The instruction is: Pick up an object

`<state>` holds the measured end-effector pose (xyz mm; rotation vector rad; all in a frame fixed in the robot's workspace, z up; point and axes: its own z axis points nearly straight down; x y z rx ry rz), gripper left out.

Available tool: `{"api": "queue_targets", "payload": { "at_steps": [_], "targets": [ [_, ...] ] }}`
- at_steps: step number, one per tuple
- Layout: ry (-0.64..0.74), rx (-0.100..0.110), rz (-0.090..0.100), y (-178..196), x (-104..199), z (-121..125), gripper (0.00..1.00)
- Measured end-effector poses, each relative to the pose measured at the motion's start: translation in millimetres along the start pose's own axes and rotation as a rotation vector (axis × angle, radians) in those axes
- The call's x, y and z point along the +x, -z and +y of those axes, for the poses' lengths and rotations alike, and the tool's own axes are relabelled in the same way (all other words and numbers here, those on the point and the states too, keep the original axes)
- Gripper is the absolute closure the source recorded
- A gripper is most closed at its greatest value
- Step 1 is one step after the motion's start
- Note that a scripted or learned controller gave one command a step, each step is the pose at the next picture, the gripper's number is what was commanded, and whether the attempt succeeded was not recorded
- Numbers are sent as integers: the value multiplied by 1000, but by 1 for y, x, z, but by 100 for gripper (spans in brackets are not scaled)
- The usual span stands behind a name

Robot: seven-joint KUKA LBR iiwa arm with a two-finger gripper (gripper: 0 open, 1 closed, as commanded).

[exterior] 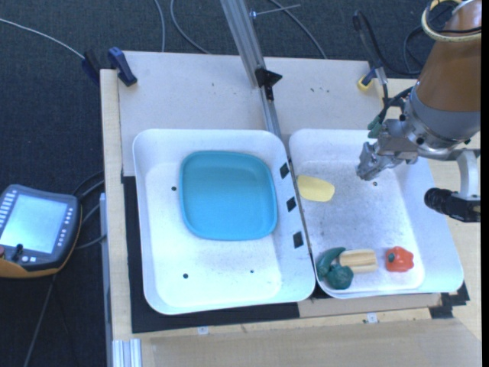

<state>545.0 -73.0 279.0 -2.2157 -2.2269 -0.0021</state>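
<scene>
Two white bins (153, 205), one blue plate (228, 195), four small items, one tool (370, 168)

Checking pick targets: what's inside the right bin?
Right bin holds a yellow piece near its left wall, and along the near edge a green piece, a tan block and a red piece. The gripper and arm cover the bin's far right part.

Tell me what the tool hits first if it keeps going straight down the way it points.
Probably bare floor of the right bin. The tool points down over an open patch; the yellow piece lies off to its side, apart. Depth is hard to judge from this slant.
</scene>
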Motion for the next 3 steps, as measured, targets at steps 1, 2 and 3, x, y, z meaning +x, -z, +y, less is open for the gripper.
{"api": "queue_targets", "payload": {
  "at_steps": [1,2,3],
  "targets": [
    [0,2,0,-20,54,6,100],
    [0,0,0,-17,106,14,100],
    [0,1,0,-20,159,26,100]
  ]
}}
